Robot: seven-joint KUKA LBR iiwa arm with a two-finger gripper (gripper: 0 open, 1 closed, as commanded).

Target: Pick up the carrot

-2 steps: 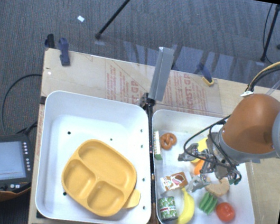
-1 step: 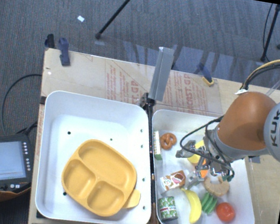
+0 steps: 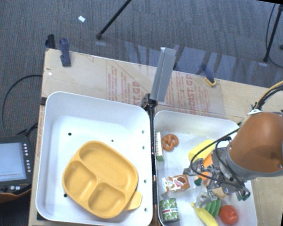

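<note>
An orange piece that looks like the carrot (image 3: 207,163) lies in the right bin (image 3: 194,120), just left of the arm's wrist, which hides most of it. My gripper (image 3: 211,184) hangs low over the middle of that bin, slightly in front of and beside the carrot. The arm's orange band (image 3: 258,142) covers the bin's right part. I see nothing clearly held in the gripper.
In the right bin lie a pretzel (image 3: 169,141), a yellow item (image 3: 201,149), a small carton (image 3: 175,183), a green can (image 3: 169,209), a banana (image 3: 207,219), a green vegetable (image 3: 214,206) and a tomato (image 3: 228,214). The left bin (image 3: 65,112) holds a yellow divided plate (image 3: 100,178).
</note>
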